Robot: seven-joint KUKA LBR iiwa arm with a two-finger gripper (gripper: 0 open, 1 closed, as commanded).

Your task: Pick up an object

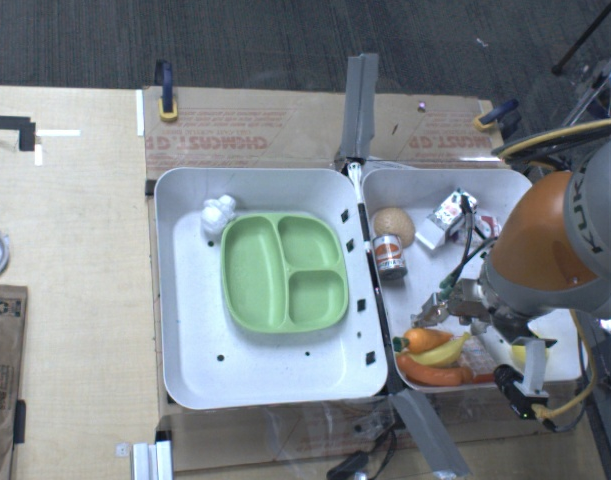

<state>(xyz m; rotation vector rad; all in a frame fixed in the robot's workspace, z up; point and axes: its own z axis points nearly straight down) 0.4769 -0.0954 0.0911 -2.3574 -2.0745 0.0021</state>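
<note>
tray (253, 298) - smooth matt green plastic | bins (185, 348) - glossy white plastic | bench (65, 268) - pale matt wood

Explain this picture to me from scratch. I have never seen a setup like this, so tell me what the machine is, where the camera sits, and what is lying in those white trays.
One camera looks down at a slant on a bench. The big grey and orange shape at the right is a robot arm, reaching in from that side. At its tip is a gripper, the part meant to grasp things; it hangs low over the right bin, just above a pile of toy food. I cannot tell whether its jaws are open or shut, nor that it holds anything.

The left bin holds a green divided plate and a small white object by its upper left corner.

The right bin holds a small can, a round brown object behind it, a small white packet, and near the front an orange toy carrot, a banana and a reddish sausage shape.
</note>
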